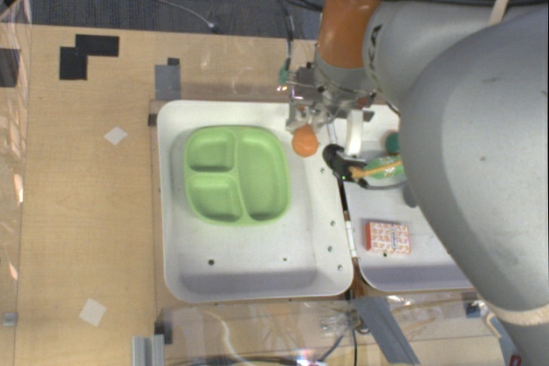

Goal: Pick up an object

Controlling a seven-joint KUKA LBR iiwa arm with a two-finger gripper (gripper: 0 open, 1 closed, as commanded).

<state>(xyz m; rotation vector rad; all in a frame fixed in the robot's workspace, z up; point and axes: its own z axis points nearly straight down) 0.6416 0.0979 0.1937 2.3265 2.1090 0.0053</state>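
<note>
Gripper (306,120) is clamped on the orange ball (304,141), just right of the green tray (237,174). It's round, so no long axis, no pointing direction.

Lighting even and fairly bright, diffuse, from overhead. Left white bin (326,210) near clipped on its floor; soft grey shadow pools along its near wall. Green tray (236,174) casts only a faint, narrow shadow. Arm (480,133) close to the lens, large and soft-edged, its grey shell slightly out of focus. Orange band (347,13) shows a dull highlight. Clear sheeting on the wooden bench (77,210) gives pale streaks of glare. Overall sharpness modest, fine detail smeared, low resolution.
</note>
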